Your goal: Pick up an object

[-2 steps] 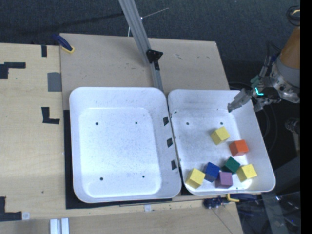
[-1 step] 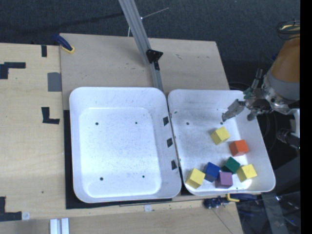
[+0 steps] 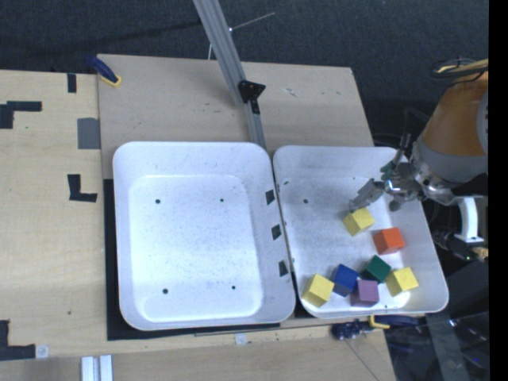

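camera view looks down on the wooden bench (image 3: 198,94) with two white bins side by side. the left bin (image 3: 194,232) has bare speckled floor. the right bin (image 3: 317,213) holds all the blocks: a yellow block (image 3: 359,221) near the middle, an orange block (image 3: 388,240) just right of it, and along the near edge another yellow block (image 3: 319,289), a blue block (image 3: 345,279), a purple block (image 3: 367,291), a green block (image 3: 379,268) and a third yellow block (image 3: 403,280). the pincer (image 3: 379,193) hangs over the right bin just above the middle yellow block, nothing between its prongs, which look spread apart.
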Tool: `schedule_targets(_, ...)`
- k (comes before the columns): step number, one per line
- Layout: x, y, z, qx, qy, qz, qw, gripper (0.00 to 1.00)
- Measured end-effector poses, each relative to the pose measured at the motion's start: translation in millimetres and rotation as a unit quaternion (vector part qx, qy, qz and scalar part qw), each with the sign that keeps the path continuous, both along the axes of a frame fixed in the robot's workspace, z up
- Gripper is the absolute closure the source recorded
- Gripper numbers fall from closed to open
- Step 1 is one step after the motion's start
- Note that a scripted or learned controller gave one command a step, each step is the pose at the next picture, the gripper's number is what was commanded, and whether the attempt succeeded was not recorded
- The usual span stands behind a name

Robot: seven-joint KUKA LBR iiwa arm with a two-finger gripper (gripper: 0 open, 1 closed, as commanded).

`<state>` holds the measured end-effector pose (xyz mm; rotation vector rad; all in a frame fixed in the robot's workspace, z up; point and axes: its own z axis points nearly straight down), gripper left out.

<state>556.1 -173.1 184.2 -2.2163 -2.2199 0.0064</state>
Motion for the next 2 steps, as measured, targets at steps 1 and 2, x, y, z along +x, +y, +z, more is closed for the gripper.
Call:
schedule_targets(1,5.0,-6.4,-57.7,-0.0002,0.0,0.0,1.0,0.0)
schedule_targets(2,6.2,-5.6,-44.6,0.0001,-0.002,0.001,1.0,1.0)
